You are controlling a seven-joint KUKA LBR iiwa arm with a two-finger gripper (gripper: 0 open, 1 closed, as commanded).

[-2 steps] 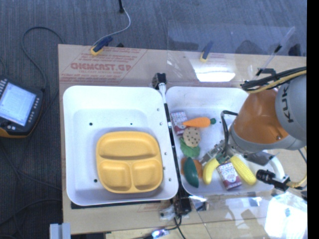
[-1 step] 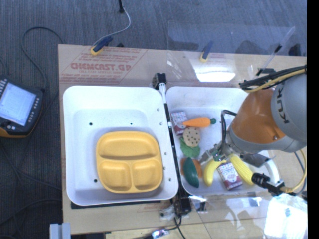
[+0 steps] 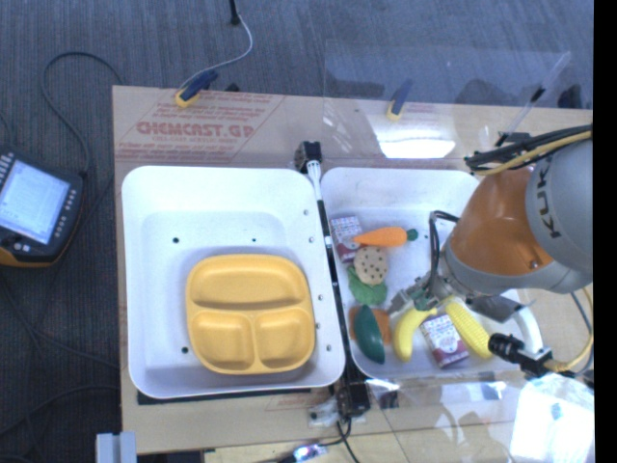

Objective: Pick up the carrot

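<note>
While gripper [image 3: 421, 295] hovers, carrot [image 3: 380, 236] lies apart (rt bin [image 3: 424, 183]) — untouched.

The arm [image 3: 525, 225] covers the right bin's [image 3: 386, 183] right side, so whatever lies under it is hidden. The gripper [image 3: 424, 292] sits under the wrist, and its fingers are too dark and small to read. The corn [image 3: 469, 325] has its upper end tucked beneath the arm. The small box [image 3: 344, 231] by the carrot [image 3: 381, 236] has print too blurred to make out. The arm runs off the right edge. The pendant [image 3: 29, 210] is cut by the left edge.
</note>
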